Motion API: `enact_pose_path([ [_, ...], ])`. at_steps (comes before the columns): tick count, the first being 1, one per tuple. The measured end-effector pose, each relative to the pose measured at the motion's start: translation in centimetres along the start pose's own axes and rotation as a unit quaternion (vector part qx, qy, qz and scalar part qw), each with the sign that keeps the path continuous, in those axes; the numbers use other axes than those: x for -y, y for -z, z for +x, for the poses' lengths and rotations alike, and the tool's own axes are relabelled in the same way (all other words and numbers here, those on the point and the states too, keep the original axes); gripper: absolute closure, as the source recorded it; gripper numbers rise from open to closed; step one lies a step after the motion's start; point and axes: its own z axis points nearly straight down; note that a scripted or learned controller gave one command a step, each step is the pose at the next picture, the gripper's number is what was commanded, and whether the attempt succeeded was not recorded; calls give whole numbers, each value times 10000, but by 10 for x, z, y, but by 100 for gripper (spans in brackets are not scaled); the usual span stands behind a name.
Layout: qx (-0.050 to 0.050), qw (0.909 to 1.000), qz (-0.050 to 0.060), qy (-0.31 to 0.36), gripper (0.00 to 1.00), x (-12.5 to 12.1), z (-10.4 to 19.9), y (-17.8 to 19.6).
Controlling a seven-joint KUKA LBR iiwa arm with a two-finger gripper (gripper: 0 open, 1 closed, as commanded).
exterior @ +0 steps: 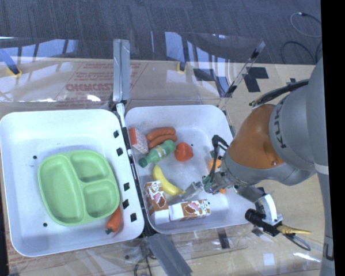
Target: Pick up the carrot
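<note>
1. Two white bins sit side by side. The green plate (pixel 78 187) with three sections lies in the left bin (pixel 18 171).
2. The carrot (pixel 114 220) lies in the left bin too. It is just past the plate's lower right corner, touching or almost touching the plate's edge. It points toward the wall between the two bins.
3. The gripper (pixel 194 190) is far from the plate, over in the right bin (pixel 177 112). It is low down among the toy food. Its thin fingers look close together, and nothing can be seen held between them.
4. The grey arm with its orange band (pixel 254 140) reaches in from the side away from the plate.
5. In the right bin, a yellow banana (pixel 164 181) lies just beside the gripper, on the plate's side of it.
6. Two small cartons (pixel 182 209) lie near the bin's front wall, close to the banana.
7. A green bottle (pixel 158 153) and some sausages (pixel 161 134) lie further back, with a red tomato (pixel 183 152) next to them.
8. The carrot is well apart from the gripper, with the bin walls between them.
</note>
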Motion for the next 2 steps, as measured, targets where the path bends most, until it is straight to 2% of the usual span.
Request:
enact_pose_path([
  [1, 2, 10000, -18, -89, 0, 10, -30, -5],
  [2, 2, 10000, -15, -68, 100, 9, -30, 5],
])
